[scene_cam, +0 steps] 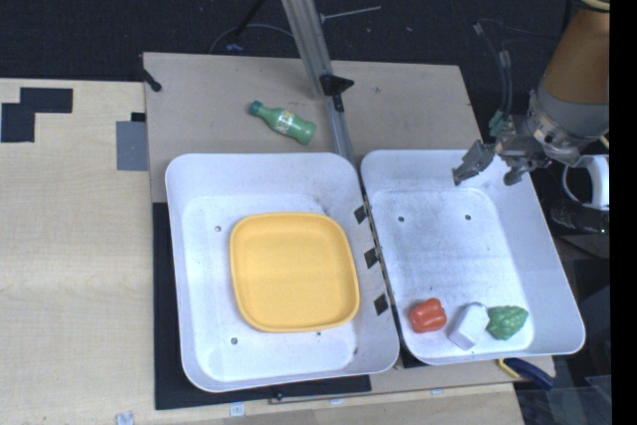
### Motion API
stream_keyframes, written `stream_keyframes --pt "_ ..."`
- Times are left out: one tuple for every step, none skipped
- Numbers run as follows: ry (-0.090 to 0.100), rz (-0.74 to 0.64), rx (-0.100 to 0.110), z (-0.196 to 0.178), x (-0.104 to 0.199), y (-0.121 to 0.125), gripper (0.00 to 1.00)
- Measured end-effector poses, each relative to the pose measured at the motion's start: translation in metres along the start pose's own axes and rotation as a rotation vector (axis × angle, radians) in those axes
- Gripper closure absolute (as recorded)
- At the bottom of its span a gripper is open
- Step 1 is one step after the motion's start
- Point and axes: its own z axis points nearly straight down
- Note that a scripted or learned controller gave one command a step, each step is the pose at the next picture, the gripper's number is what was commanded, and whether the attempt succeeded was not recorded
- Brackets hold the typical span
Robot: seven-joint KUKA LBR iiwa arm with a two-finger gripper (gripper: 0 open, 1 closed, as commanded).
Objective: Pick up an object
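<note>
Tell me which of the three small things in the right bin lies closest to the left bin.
The red one. It lies leftmost of the row, with the white block and green piece farther right.

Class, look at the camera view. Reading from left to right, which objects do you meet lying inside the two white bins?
yellow plate → red pepper → white block → green toy

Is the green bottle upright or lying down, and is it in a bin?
Lying down, out of the bins. The green bottle rests on its side on the bench, behind the left bin.
</note>
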Motion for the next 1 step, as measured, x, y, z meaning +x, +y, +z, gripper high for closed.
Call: stream_keyframes --pt "0.0 0.0 0.004 0.0439 -0.0031 -0.0041 0.0"
